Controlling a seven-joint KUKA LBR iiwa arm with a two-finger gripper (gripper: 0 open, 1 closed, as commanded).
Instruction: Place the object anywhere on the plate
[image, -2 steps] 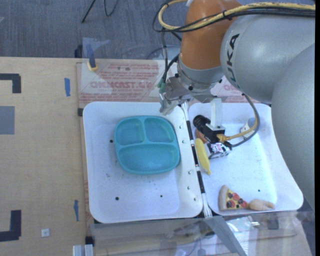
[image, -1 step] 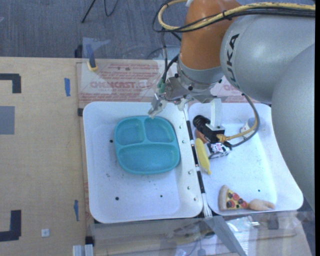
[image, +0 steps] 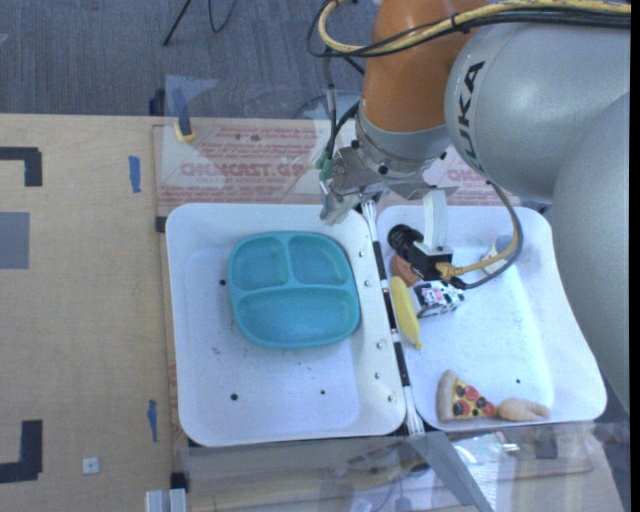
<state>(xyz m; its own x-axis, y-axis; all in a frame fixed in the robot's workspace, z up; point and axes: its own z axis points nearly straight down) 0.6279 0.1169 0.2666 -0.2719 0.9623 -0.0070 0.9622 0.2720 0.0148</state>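
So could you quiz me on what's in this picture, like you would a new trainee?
1. True or false: the teal plate lies in the right bin.
2. Which lies nearest the pizza slice?
A. the banana
B. the pale bread-like piece
C. the plate
3. Fill in: the plate has ___ compartments.

Key
1. False: it lies in the left bin.
2. B: the piece lies just beside the slice, near the right bin's front edge.
3. Three: two small ones and one large.
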